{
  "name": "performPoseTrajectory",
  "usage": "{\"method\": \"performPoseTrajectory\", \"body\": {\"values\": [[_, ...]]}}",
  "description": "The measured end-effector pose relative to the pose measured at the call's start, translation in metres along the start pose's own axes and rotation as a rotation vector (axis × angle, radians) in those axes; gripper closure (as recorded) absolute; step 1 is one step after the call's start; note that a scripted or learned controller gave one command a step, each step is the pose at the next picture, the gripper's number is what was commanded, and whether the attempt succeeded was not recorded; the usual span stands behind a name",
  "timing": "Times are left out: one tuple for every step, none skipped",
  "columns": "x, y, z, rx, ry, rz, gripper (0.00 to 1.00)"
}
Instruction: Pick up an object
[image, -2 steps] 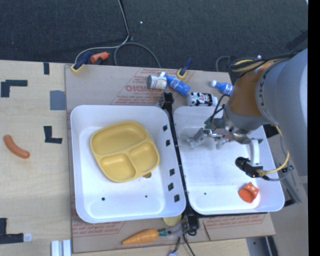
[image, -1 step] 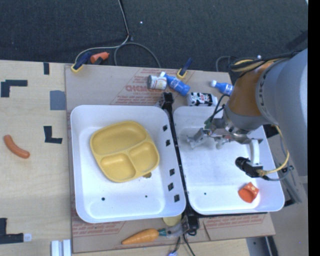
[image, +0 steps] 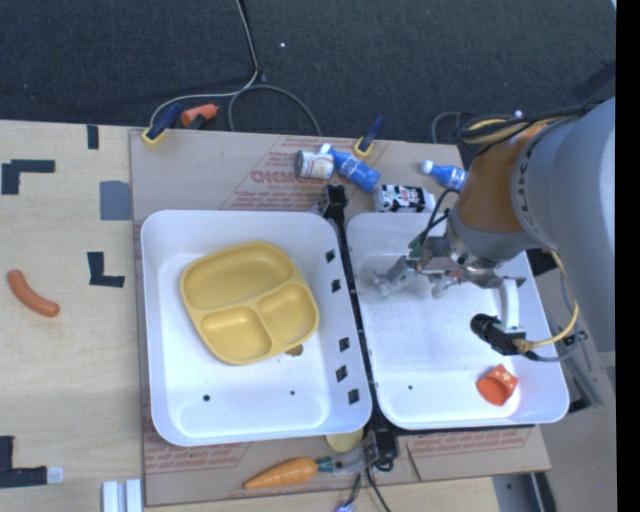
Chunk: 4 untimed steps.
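My gripper (image: 412, 282) hangs over the right bin (image: 430, 400), fingers spread, empty; the orange object (image: 497, 385) lies well apart.

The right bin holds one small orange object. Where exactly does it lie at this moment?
In the camera view, the small orange object lies in the right bin, near its lower right corner, below the gripper and apart from it.

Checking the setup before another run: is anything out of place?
Yes. A carrot lies in front of the left bin, a sausage far left on the bench, a blue bottle behind: all outside the bins.
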<state>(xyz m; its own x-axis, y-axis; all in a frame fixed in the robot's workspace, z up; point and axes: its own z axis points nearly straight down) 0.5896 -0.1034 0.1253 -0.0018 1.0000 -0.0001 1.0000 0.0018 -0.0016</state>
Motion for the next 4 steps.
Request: {"method": "performPoseTrajectory", "body": {"values": [[0.000,0.000,0.000,0.000,0.000,0.000,0.00],[0.002,0.054,0.042,-0.002,-0.001,-0.002,0.00],[-0.006,0.080,0.040,-0.004,0.000,-0.001,0.00],[-0.007,0.080,0.029,-0.005,-0.004,-0.002,1.00]]}}
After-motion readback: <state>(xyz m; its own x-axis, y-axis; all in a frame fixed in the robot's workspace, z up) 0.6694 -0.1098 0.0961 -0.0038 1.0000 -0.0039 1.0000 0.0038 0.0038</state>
